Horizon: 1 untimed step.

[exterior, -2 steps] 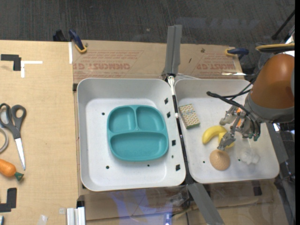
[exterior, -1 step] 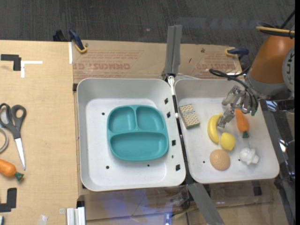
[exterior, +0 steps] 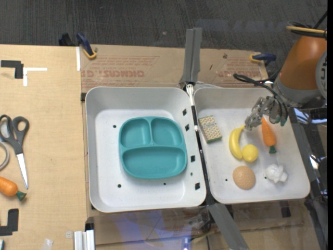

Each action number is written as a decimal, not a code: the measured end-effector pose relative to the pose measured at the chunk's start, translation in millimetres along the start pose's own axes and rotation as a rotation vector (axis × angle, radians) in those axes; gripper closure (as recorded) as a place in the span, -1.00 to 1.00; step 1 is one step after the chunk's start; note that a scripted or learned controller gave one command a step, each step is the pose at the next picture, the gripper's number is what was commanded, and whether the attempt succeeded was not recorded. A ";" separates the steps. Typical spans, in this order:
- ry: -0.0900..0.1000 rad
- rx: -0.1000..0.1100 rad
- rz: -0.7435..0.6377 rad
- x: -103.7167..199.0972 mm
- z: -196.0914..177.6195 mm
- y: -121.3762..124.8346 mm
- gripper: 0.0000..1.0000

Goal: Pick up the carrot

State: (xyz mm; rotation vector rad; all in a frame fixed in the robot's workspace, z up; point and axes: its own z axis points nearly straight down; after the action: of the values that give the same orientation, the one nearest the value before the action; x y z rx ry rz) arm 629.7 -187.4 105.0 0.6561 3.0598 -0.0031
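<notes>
Right bin (exterior: 291,191): carrot (exterior: 268,133) just beside tool (exterior: 261,114).

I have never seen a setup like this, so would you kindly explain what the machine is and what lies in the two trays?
This is one picture from a fixed camera above a bench, looking down at a slant. The grey arm with an orange band reaches in from the right; its pincer hangs over the right bin, just beside the carrot, which lies in the bin rather than in its grip. That bin also holds a banana, a lemon, a brown egg-like ball, a patterned sponge and a small white object. The left bin holds a teal divided plate. Scissors and a second carrot lie on the bench outside.
</notes>
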 end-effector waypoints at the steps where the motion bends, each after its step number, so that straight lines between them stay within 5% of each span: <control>1: 0.005 -0.001 0.043 -13.7 -131.4 29.0 1.00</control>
State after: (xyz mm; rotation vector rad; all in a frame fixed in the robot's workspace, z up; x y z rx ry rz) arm 652.5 -165.9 236.6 0.7231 3.0494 -0.0001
